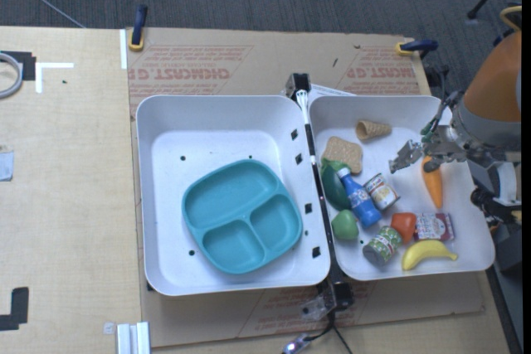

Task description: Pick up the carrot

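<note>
The right bin is crowded along its left and lower parts: blue bottle, cans, banana. Bare floor stays open right of the cone. The left bin has room around the teal tray.

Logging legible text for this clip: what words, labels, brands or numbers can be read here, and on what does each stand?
"CHEMCAST GP", red print, upside down: on the cardboard sheet behind the left bin; it repeats at the sheet's right end, partly cut off.
Blue bottle label: too small to read.
Two small cans: labels blurred.
Red-and-white packet beside the banana: print blurred.
Carrot, teal tray: no text seen.
</note>
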### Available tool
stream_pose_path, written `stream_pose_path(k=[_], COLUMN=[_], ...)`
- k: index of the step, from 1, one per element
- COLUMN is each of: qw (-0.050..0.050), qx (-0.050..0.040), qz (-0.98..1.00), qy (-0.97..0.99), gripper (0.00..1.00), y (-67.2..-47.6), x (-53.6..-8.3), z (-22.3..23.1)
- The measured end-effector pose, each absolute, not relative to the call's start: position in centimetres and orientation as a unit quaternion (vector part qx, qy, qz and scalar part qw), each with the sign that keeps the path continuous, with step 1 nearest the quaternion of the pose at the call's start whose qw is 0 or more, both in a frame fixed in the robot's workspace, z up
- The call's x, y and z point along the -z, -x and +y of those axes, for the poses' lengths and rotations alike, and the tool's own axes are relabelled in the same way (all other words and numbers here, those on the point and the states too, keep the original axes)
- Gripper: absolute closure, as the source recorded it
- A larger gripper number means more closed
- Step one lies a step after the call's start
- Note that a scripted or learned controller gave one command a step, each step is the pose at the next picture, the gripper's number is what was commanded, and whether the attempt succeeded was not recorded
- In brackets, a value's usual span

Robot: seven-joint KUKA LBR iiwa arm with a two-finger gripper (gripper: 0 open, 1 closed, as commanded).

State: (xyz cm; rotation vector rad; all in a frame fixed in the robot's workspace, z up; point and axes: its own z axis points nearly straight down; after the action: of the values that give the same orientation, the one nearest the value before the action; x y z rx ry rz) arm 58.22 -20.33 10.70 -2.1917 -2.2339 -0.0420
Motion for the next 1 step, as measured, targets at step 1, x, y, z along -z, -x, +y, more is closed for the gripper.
stream_pose_path(k=[1], qw=[0.001], qx=[0.0110], qz=[-0.714], qy=[0.700], gripper=[1.00], y=[-58.23], x=[-11.74], z=[-20.68])
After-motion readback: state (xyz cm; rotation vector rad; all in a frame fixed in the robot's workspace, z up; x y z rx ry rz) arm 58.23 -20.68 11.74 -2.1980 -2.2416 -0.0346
